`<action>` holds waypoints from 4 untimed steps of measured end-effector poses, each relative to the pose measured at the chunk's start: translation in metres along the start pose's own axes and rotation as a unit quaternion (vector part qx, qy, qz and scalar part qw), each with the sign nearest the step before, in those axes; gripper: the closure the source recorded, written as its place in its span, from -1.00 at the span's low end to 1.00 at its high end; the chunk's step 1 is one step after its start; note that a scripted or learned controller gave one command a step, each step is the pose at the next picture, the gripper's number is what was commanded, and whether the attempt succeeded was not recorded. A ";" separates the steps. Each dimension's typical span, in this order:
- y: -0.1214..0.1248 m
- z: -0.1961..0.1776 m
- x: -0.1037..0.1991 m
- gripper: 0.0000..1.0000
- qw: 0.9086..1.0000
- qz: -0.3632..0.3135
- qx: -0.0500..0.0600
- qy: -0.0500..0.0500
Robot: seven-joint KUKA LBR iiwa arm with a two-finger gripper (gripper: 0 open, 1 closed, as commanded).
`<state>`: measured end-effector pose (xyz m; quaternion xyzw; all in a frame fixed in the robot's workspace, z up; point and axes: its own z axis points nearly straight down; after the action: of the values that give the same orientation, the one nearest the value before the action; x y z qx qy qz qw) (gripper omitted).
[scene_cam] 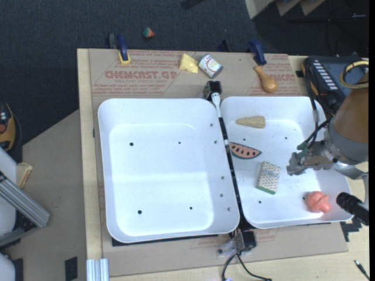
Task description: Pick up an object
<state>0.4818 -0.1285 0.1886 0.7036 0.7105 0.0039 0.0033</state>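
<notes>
Two shallow white bins sit side by side on the bench. The left bin (pixel 117 157) shows only its bare floor with a few dark dots. The right bin (pixel 275 105) holds four things: a tan cone-shaped piece (pixel 251 122) near the far wall, a watermelon slice (pixel 244 151) by the divider between the bins, a speckled green-and-white block (pixel 269 177) near the middle, and a pink lump (pixel 318 201) close to the near right corner.

The gripper (pixel 296 165) hangs over the right bin, just right of the speckled block and above the pink lump in the view; whether its fingers are apart or together cannot be told, and nothing is seen between them.

Behind the bins, the brown board (pixel 146 75) carries reddish print reading "CHEMCAST", partly covered. On it lie a yellow wedge (pixel 188 64), a small silver-and-white pack (pixel 210 65) and a wooden spoon-like piece (pixel 266 81)
</notes>
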 end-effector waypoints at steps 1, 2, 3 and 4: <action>-0.002 -0.080 -0.064 1.00 1.000 0.007 0.000 -0.004; 0.001 -0.343 -0.035 1.00 1.000 0.003 -0.006 -0.004; 0.010 -0.248 0.039 1.00 1.000 0.001 0.009 0.001; 0.001 -0.353 0.037 1.00 1.000 0.004 -0.002 -0.002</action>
<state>0.4793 -0.0921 0.5416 0.7067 0.7074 0.0043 0.0060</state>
